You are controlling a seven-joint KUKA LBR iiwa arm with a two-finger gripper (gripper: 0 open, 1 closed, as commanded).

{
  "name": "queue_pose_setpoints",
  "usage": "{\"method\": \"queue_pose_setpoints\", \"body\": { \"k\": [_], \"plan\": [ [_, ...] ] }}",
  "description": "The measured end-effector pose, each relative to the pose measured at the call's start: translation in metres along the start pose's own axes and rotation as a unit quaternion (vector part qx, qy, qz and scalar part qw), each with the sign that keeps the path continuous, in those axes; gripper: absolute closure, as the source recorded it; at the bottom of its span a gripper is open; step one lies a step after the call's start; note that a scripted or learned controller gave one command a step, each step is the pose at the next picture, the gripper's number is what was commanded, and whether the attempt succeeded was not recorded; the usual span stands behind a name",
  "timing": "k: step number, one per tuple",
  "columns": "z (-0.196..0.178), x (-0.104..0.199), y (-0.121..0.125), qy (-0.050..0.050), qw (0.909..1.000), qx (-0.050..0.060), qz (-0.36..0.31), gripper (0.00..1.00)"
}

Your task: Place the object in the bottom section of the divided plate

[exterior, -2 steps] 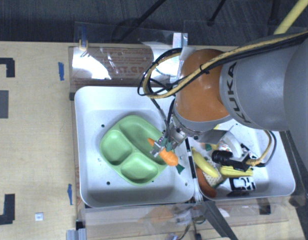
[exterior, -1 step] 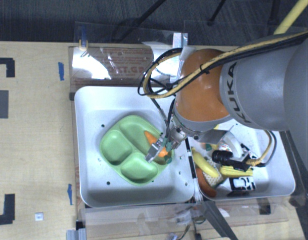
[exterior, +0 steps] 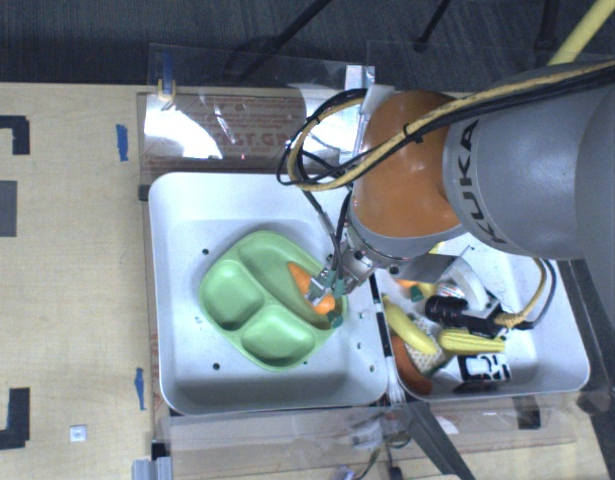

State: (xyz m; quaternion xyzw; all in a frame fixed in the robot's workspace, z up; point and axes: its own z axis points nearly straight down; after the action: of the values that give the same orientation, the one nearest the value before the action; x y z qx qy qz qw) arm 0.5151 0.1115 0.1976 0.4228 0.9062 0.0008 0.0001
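The gripper (exterior: 327, 290) has its fingers clamped on an orange carrot (exterior: 309, 286), over the right compartment of the green divided plate (exterior: 245, 290). Left of the fingers lie the plate's other sections; to their right sits a yellow banana (exterior: 412, 336) in the neighbouring bin (exterior: 557, 373).

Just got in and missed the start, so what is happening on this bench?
A grey KUKA arm reaches in over the left bin, which holds a green divided plate. Its gripper is low over the plate's right section, right at an orange carrot-like object lying there. I cannot tell whether it is gripped. The right bin holds bananas and other items.
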Motion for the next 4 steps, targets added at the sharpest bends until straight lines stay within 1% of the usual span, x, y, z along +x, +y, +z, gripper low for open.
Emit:
{"method": "queue_pose_setpoints", "body": {
  "k": [1,2,3,4],
  "plan": [
    [-0.065,0.045,-0.005,-0.001,1.0000,0.000,-0.004,1.00],
    [-0.065,0.045,-0.005,-0.001,1.0000,0.000,-0.004,0.00],
    [-0.074,0.045,-0.004,-0.002,1.0000,-0.002,-0.005,1.00],
    [-0.063,-0.013,0.023,-0.002,0.9976,-0.001,0.070,1.00]
  ]
}}
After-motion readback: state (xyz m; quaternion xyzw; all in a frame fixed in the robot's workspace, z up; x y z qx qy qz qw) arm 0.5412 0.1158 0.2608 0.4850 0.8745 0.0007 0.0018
